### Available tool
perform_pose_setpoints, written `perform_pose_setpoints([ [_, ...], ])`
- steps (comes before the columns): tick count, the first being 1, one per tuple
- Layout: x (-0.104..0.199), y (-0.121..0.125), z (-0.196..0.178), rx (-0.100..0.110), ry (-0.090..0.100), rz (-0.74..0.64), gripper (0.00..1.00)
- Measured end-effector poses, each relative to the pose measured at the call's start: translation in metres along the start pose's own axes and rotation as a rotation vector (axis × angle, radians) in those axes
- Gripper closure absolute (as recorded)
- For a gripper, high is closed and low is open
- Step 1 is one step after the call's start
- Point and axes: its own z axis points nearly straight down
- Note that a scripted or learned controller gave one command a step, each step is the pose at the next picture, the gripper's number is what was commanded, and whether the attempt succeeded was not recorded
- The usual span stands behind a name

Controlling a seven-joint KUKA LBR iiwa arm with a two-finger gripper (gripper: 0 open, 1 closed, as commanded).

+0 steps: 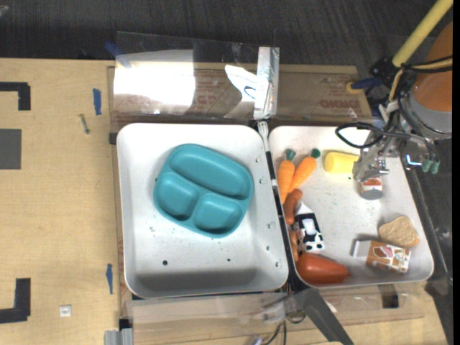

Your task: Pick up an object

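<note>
My gripper (371,172) is over the upper right part of the right bin (424,228), reaching in from the right. Directly at its tip sits a small red and white object (371,187); whether it is gripped or just lying beneath I cannot tell. A yellow block (339,162) lies just left of the gripper. Two orange carrots (296,176) lie by the bin's left wall. A black and white cow toy (309,233) and a red pepper-like piece (323,267) lie lower left. A tan cookie (398,231) and a small carton (389,256) sit lower right.
The left bin (136,214) holds a teal divided plate (203,187). A clear plastic panel (215,77) stands behind the bins, with a tape-wrapped post (266,81) at the divider. Black cables (359,131) hang near the wrist. Wooden benchtop (50,192) extends left.
</note>
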Motion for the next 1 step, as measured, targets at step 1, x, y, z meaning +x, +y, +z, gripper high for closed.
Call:
perform_pose_setpoints([
  [1, 0.0246, 0.0689, -0.0260, 0.000, -0.004, 0.077, 1.00],
])
